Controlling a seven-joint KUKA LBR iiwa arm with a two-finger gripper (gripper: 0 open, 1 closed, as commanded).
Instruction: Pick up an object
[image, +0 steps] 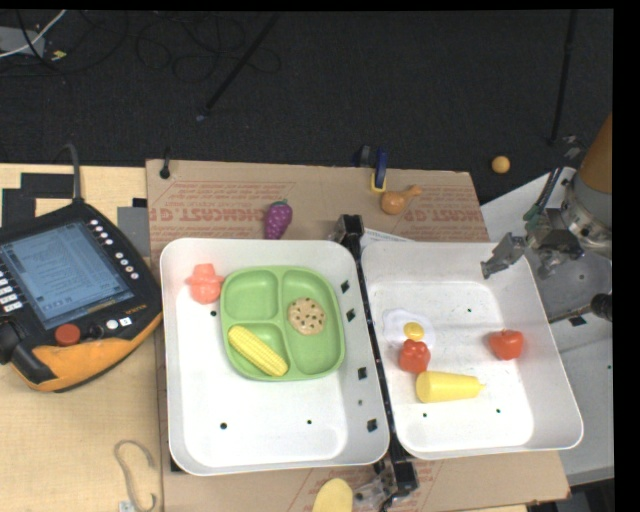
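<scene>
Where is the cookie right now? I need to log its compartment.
The cookie lies in the upper right compartment of the green tray in the left bin, just up and right of the corn cob.

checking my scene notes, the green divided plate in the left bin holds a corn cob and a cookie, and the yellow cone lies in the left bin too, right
Not quite. The camera view shows the yellow cone lying in the right bin, near its front edge. The rest stands: the green divided plate in the left bin holds a corn cob and a cookie.
</scene>
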